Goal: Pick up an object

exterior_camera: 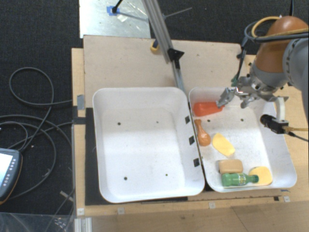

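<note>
The right bin point(277, 153) holds several objects. An orange-red wedge point(206, 108) lies at its far left corner. Below it are an orange spoon-like piece point(203, 134), a pale yellow chunk point(223, 145), a tan block point(231, 166), a green bottle point(239, 179) on its side and a yellow round piece point(262, 174). My gripper point(235, 100) hangs over the far end of this bin, open, with nothing between its fingers. Its left finger point(225, 98) is just right of the orange-red wedge.
The left bin point(104, 129) sits beside the right one, with black clips along the shared rim. A slanted metal pole point(161, 28) crosses the bench behind the bins. Cables and a pendant lie on the floor at left.
</note>
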Robot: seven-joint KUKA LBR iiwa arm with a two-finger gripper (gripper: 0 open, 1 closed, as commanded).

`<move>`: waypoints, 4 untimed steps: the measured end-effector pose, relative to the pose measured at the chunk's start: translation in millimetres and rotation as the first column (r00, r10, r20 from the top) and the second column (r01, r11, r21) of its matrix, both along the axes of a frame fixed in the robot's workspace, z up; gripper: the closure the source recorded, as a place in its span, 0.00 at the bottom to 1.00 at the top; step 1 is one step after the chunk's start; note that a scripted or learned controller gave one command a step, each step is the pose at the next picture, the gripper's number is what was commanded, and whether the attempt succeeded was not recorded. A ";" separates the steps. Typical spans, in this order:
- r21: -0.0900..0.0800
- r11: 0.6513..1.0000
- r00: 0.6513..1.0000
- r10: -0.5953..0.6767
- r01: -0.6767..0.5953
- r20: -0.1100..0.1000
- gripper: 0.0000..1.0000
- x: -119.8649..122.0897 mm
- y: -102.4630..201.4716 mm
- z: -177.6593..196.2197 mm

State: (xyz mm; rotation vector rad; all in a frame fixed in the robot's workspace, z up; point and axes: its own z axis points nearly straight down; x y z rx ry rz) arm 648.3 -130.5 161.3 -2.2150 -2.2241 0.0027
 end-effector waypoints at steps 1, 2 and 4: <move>-0.001 1.000 1.000 0.002 -0.002 -0.001 0.00 1.6 7.3 -44.6; -0.002 1.000 1.000 0.003 -0.003 0.004 1.00 2.9 6.1 -31.2; -0.002 1.000 1.000 0.002 -0.002 0.011 1.00 6.8 10.8 79.3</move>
